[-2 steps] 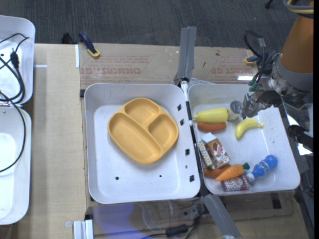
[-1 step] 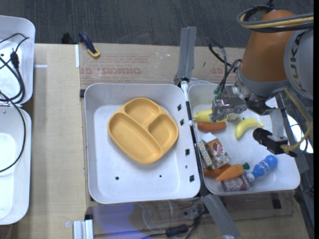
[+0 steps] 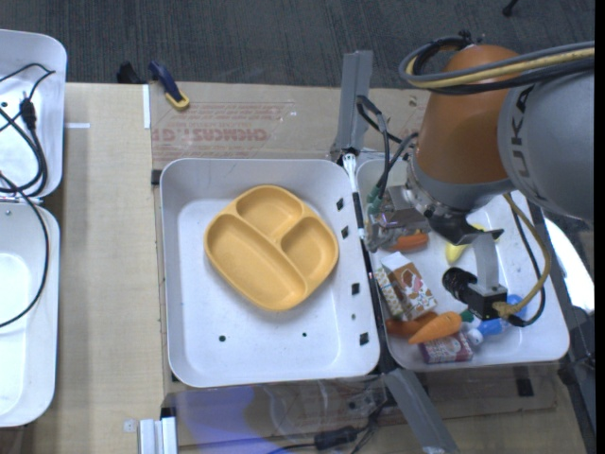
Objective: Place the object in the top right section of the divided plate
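Big grey arm (image 3: 558,130) w/ its orange band (image 3: 463,112) sat closest to the camera, on the right side, hanging over the right bin (image 3: 548,343).

Only one view, so here goes. Claw (image 3: 397,220) was low at the left edge of the right bin, right up by the wall between the two bins. It was dark and tangled w/ wires, so I couldn't tell if it was wide or narrow, or if it held anything.

Toys lay in the right bin: a small orange thing (image 3: 413,242) just beside the claw, a snack box (image 3: 406,289) below it, a carrot (image 3: 430,327) near the front, a yellow bit (image 3: 458,251), a pink packet (image 3: 446,350) and a blue piece (image 3: 492,327). Which one was "the object"? Prob the small orange thing, since it was nearest the claw, but that's a guess.

Yellow divided plate (image 3: 271,246) sat in the left bin (image 3: 189,282), tilted. Its top right section (image 3: 308,244) was the part closest to the claw.

So the plate lay to the left of the claw, across the bin wall, not far. Next move would need a good grab first, then a short trip left.
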Available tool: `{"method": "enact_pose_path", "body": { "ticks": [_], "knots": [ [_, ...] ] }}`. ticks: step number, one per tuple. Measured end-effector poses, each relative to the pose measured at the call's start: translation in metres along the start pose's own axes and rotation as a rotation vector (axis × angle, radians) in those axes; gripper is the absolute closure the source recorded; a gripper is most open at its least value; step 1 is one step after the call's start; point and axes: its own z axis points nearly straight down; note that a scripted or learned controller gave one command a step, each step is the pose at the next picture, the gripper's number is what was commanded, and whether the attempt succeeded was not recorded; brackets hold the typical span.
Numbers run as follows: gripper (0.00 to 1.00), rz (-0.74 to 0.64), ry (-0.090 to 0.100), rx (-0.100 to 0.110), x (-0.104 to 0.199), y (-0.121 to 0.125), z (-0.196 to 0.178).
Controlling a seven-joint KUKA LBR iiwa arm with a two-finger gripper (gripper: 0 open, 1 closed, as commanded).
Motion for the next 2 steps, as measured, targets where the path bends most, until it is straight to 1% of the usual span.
{"method": "enact_pose_path", "body": {
  "ticks": [1,2],
  "knots": [
    [1.00,-0.070,0.000,0.000,0.035,-0.006,0.006],
    [1.00,0.095,0.000,-0.001,0.005,0.027,0.051]
  ]
}}
